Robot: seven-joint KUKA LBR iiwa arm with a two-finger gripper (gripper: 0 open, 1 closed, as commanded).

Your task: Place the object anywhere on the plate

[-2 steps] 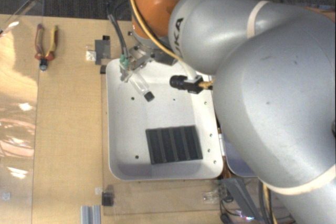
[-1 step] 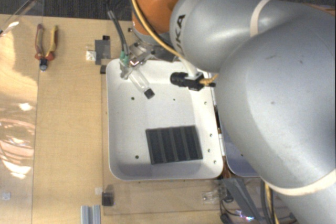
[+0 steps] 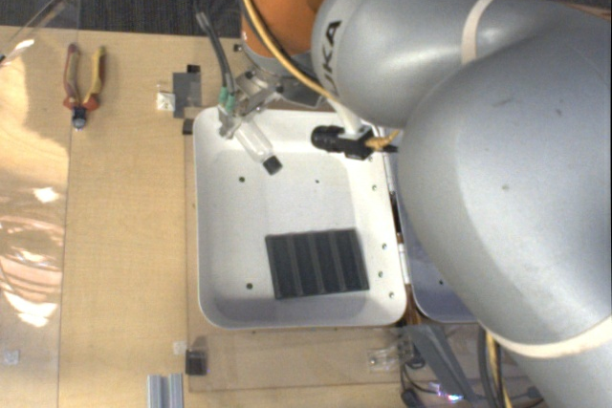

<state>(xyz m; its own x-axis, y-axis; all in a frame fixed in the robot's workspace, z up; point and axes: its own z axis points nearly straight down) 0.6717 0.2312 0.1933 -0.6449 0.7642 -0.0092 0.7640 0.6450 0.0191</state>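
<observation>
Gripper (image 3: 256, 146) sits over the bin's (image 3: 220, 282) upper left; finger state cannot be determined. Dark plate (image 3: 316, 263) lies well below it.

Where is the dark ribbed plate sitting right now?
In the camera view, the dark ribbed plate lies flat on the floor of the left white bin, toward its near edge, well below the gripper at the bin's far end.

Bulky grey arm (image 3: 478, 139), smooth rounded casing, black KUKA lettering, orange dome section near wrist, yellow cable looped around it, pale ring seam, black connector plug beneath.
</observation>
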